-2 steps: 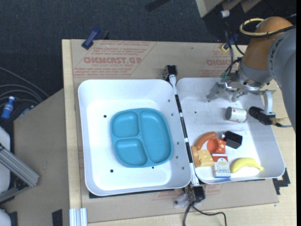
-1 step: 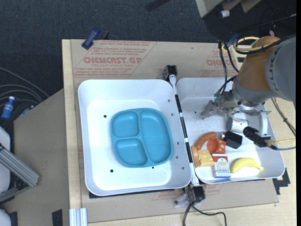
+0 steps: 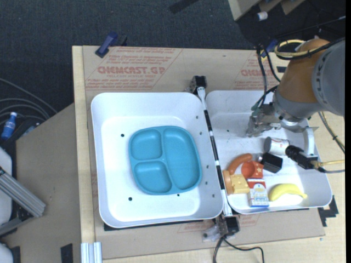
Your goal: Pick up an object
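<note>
My gripper (image 3: 255,126) hangs over the upper middle of the right bin (image 3: 233,106), with the grey arm and its orange band coming in from the right. Below it in the same bin lie a small white cylinder (image 3: 276,145), a black block (image 3: 271,162), an orange-red carrot-shaped piece (image 3: 239,163), a red piece (image 3: 254,170), an orange-yellow block (image 3: 236,183), a small red, white and blue carton (image 3: 258,193) and a yellow banana (image 3: 286,191). Nothing shows between the fingers.
The left bin (image 3: 107,147) holds a blue divided plate (image 3: 164,159). A black clamp (image 3: 198,83) sits at the top where the bins meet. A blue object (image 3: 106,45) lies at the bench's far left corner. Cables run along the arm at right.
</note>
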{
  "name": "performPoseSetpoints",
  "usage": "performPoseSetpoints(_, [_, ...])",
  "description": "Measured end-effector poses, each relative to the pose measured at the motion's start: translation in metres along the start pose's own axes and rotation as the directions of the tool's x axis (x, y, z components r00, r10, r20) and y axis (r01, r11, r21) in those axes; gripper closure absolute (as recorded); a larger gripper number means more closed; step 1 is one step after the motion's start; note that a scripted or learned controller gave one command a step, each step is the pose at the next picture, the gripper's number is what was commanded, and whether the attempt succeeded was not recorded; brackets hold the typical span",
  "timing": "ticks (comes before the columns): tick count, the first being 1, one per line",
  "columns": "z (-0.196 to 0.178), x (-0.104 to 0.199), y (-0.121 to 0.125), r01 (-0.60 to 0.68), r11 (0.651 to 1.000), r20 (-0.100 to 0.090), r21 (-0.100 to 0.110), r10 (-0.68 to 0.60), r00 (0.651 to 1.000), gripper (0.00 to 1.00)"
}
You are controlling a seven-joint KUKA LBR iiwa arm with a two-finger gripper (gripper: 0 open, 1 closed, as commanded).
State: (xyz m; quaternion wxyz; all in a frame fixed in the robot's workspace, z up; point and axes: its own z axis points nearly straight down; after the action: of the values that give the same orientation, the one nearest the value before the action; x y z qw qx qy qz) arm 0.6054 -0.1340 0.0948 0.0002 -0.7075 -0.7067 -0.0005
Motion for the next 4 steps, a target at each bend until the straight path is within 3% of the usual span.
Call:
performPoseSetpoints(1, [0.0, 0.0, 0.0, 0.0, 1.0, 0.0, 0.0, 0.0, 1.0, 0.0])
performPoseSetpoints(2, [0.01, 0.002, 0.061, 0.002, 1.0, 0.001, 0.0, -0.002, 1.0, 0.0])
performPoseSetpoints(3, [0.01, 0.008, 0.001, 0.0, 1.0, 0.001, 0.003, 0.0, 1.0, 0.0])
performPoseSetpoints(4, [0.0, 0.008, 0.001, 0.0, 1.0, 0.0, 0.0, 0.0, 1.0, 1.0])
